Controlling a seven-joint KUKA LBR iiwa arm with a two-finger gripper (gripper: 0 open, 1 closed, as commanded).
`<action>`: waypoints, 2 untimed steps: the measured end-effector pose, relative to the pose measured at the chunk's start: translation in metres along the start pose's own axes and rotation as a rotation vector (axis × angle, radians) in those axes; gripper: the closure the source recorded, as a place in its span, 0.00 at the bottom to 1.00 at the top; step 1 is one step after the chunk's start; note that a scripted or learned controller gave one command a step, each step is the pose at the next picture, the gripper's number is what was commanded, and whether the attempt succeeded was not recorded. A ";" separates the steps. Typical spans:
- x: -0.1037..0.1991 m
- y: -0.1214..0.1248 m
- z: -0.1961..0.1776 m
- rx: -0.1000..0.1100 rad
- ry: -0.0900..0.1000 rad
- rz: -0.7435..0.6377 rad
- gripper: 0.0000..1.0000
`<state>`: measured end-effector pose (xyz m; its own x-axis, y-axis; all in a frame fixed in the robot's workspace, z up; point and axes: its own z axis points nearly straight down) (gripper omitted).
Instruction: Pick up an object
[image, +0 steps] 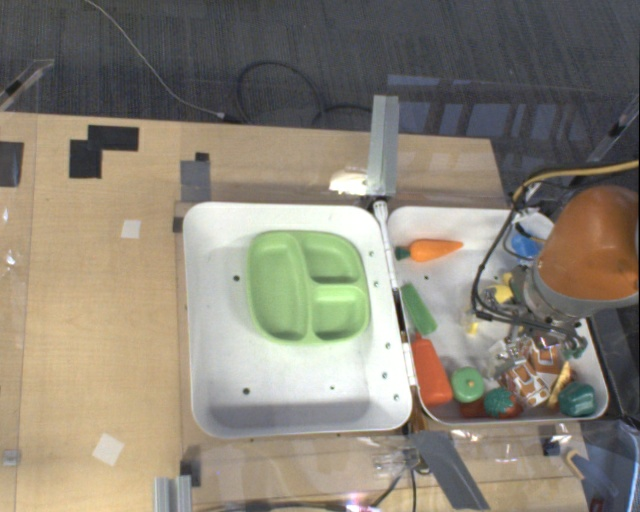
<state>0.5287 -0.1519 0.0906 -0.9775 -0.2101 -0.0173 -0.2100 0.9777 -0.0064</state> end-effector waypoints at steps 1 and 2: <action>-0.043 -0.056 -0.062 -0.011 0.002 -0.222 0.00; -0.050 -0.045 -0.015 -0.008 0.001 -0.334 0.00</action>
